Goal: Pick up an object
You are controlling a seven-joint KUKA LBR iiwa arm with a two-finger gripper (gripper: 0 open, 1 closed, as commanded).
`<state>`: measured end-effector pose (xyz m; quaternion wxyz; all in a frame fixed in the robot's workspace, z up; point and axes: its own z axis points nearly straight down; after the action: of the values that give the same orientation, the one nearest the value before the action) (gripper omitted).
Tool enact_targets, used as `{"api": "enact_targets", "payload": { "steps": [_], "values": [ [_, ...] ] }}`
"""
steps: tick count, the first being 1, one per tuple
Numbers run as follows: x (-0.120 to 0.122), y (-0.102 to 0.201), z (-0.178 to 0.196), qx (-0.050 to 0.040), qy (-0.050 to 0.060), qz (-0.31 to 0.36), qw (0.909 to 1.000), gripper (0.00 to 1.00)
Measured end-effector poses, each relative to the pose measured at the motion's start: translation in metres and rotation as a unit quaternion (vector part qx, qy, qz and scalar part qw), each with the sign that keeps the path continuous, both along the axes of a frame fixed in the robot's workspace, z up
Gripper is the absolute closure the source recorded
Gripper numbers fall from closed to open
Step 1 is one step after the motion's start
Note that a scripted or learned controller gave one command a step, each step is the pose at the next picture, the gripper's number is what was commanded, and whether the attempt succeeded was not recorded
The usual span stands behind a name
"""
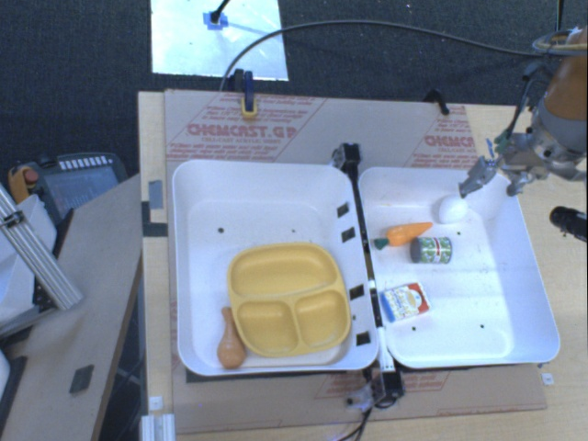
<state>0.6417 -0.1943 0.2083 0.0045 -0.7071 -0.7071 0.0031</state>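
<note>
A dark speckled floor surrounds the worktop (432, 122), whose surface is a pale printed board carrying two shallow white bins side by side. A shiny square sheet (216, 24) lies on the floor beyond the far edge, and a black cable arcs across above it toward the arm.

The left bin (197, 209) holds a yellow divided plate (287, 297) near its front, with a tan wooden spoon-like piece (230, 343) lying just beside the plate's left front corner. The far half of this bin is bare.

The right bin (514, 320) holds four things. A white ball (451, 209) sits near the far wall, an orange carrot (404, 235) lies just in front of it, and a small green-labelled can (431, 249) lies on its side, touching or nearly touching the carrot. A small red and white carton (403, 301) lies apart from them, close to the divider between the bins. The right and front parts of this bin are open.

The gripper (496, 178) hangs over the far right corner of the right bin, its fingers (475, 179) spread apart with nothing between them, one tip just beside the white ball. The bin's far wall runs close under the fingers.
</note>
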Motion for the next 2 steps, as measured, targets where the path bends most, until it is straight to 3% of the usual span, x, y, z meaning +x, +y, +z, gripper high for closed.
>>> {"api": "enact_targets", "payload": {
  "steps": [1,2],
  "values": [
    [0.003,0.001,0.008,-0.0014,-0.006,0.001,1.0,0.0],
    [0.001,0.001,-0.053,-0.001,-0.005,0.001,1.0,0.0]
  ]
}}
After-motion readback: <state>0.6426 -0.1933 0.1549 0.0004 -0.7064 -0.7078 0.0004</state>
